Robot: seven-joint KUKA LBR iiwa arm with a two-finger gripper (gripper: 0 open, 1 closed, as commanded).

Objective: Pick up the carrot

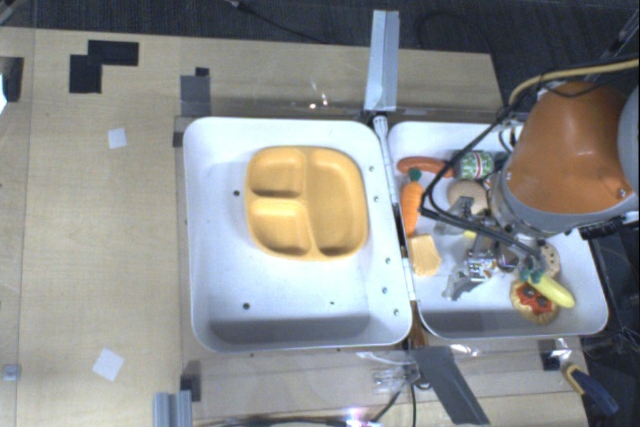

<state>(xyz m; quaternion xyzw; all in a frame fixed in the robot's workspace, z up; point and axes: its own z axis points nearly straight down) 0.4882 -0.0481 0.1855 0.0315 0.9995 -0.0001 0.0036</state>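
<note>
Approach step. Carrot [410, 206] lying against left wall of right bin [590, 320], just above cheese wedge [426, 256]. Gripper [470, 277] low beside it, fingers apart, empty. Next: shift left, descend astride carrot, close.

Grey arm [620, 145], orange band [570, 155], black cables [470, 155]

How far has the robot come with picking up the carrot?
Nothing looks done yet: the carrot lies in the right bin, against its left wall, beside the cheese. The pincer is low in that bin, apart from the carrot. Reaching, gripping and lifting remain.
</note>
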